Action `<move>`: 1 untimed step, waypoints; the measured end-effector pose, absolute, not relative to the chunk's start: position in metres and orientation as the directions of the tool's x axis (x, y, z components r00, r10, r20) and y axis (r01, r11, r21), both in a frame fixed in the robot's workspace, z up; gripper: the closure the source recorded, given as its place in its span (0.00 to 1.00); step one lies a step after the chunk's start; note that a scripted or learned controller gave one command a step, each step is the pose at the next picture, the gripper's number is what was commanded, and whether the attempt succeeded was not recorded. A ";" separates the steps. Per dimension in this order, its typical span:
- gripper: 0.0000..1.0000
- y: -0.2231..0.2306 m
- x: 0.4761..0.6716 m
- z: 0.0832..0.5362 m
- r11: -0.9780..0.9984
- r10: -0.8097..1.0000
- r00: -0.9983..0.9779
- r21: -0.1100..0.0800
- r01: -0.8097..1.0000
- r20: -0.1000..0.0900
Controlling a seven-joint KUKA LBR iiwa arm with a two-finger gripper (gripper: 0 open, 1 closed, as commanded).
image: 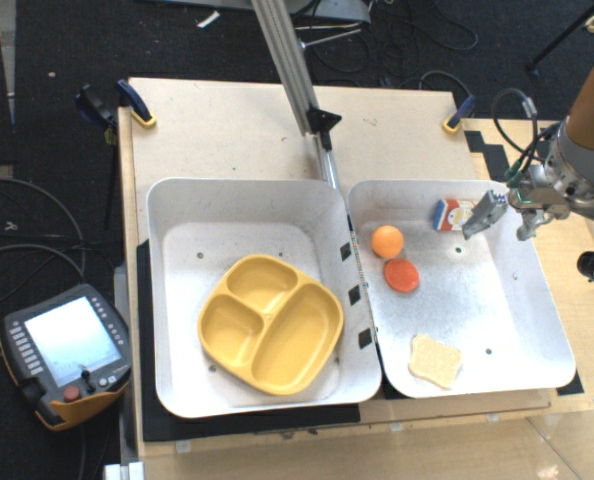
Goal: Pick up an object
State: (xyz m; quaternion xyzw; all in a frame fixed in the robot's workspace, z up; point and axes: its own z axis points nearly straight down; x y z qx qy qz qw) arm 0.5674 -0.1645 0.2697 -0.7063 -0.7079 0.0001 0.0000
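Two bins: side by side on the table (227, 118).
Claw (507, 218): fingers apart, holding nothing, over the right bin (537, 308), far right corner.
Nearest object: small carton (449, 214), just left of the claw.
Orange ball (387, 241): farther left.

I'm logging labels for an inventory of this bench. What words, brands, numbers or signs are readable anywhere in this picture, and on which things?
No text can be read in this view.
Small carton in the right bin: blue, white and red print, too small and blurred to read.
Teach pendant at the left: lit screen washed out, key markings too small to read.
Yellow divided plate, orange ball, red disc, bread slice: no marks seen.
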 end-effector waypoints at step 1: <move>0.00 -0.165 0.567 0.270 0.002 1.000 -0.002 0.000 1.000 0.000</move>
